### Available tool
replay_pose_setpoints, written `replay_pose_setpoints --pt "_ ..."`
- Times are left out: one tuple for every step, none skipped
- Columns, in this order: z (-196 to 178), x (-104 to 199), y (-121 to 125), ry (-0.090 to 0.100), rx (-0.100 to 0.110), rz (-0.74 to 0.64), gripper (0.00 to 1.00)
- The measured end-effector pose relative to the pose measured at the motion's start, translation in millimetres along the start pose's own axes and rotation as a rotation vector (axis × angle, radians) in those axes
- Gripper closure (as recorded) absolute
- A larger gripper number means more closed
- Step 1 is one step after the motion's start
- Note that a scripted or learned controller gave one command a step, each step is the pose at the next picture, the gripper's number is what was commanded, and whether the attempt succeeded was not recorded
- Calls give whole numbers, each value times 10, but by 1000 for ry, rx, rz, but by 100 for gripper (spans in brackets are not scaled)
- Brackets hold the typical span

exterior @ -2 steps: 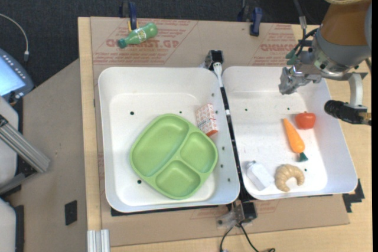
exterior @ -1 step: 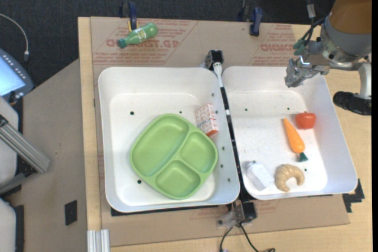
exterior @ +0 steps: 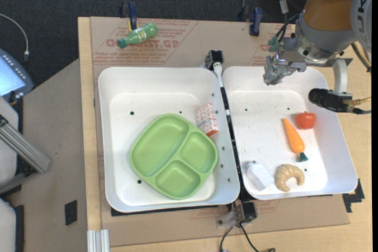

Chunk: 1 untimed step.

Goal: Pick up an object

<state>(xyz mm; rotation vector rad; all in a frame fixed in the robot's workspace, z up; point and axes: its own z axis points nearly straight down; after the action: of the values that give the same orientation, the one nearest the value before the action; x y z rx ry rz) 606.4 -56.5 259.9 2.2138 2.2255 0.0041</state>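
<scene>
While the grey arm with its orange band (exterior: 333, 0) reaches in from the right of the camera view, its metal two-finger gripper (exterior: 276, 75) hangs over the far rim of the right-hand shallow white bin (exterior: 339, 144), and nothing sits between its fingers; whether they are spread or pressed together I cannot tell at this angle.

The candidates for picking lie nearer the camera in that same bin: a long orange plastic carrot with a green tip (exterior: 293, 138), a small red tomato-like piece (exterior: 305, 120) just beside the carrot's upper end, a tan croissant-shaped toy (exterior: 289, 176), and a small pale white block (exterior: 257, 174) close to the croissant. All stand well apart from the gripper.

In the left-hand white bin (exterior: 112, 127) rest a light green divided plastic plate (exterior: 173, 155) and a small red-and-white carton (exterior: 206, 119) touching the plate's far edge. A green plastic bottle (exterior: 137, 35) lies on the brown cardboard (exterior: 195, 38) beyond the bins.

The step in hand looks like the approach, before any grasp. The next move calls for travelling towards the near side of the bin, centring over one item, and descending with the fingers set astride it.
</scene>
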Motion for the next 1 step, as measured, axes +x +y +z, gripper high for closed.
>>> replay_pose_setpoints --pt "180 521 102 1 6 1 100"
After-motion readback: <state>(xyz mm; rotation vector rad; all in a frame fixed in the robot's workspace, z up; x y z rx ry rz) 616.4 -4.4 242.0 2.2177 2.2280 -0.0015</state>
